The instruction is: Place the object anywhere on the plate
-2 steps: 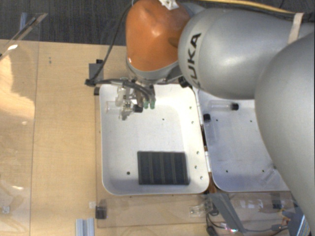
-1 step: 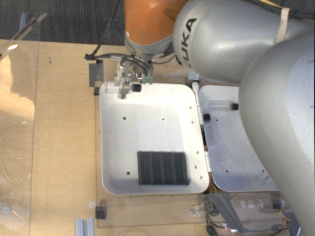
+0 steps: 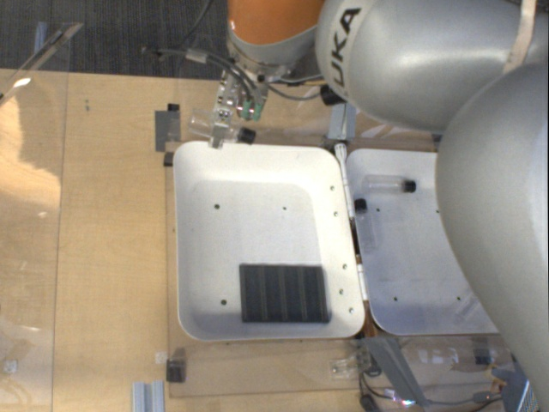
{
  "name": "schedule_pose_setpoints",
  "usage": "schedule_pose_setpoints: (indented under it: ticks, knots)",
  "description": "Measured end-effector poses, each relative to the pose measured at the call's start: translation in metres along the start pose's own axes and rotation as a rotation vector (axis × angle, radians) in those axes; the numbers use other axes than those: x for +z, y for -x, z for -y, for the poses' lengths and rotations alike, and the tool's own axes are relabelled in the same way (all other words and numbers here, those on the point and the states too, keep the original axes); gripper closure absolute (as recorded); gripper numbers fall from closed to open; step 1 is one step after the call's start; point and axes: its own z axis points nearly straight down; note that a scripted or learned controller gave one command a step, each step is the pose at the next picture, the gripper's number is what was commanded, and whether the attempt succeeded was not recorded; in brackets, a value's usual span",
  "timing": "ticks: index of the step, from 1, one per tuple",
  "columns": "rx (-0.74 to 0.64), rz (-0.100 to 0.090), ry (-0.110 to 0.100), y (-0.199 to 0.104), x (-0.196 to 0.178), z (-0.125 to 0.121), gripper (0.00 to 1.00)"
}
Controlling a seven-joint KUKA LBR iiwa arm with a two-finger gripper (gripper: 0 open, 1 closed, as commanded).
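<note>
The gripper (image 3: 225, 127) hangs over the left bin's (image 3: 193, 230) far rim; its grip I cannot tell. The dark ribbed plate (image 3: 283, 293) lies well apart, near the front.

This is a robotics lab or test cell, not a home or shop. A large grey industrial arm (image 3: 429, 50) bearing the KUKA name, with an orange band (image 3: 270, 7), fills the upper right. The pale wooden bench (image 3: 94, 256) carries two shallow white bins (image 3: 193, 230) side by side, held at their corners by small dark brackets (image 3: 167, 127) fixed to the bench top. A dark ribbed plate (image 3: 283, 293) lies near the front edge of the left bin. Loose cables (image 3: 184, 50) run over dark carpet-like flooring (image 3: 111, 15) beyond the bench's far edge, and more wiring (image 3: 386, 384) and metal fittings sit at the near right corner.
</note>
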Motion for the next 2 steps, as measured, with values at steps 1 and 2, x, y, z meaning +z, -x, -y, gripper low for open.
schedule_pose_setpoints:
  ticks: [1,2]
  knots:
    - [0.134,-0.006,-0.004,-0.006,0.089,0.001,1.0]
    - [0.129,-0.005,-0.004,-0.008,0.106,0.001,1.0]
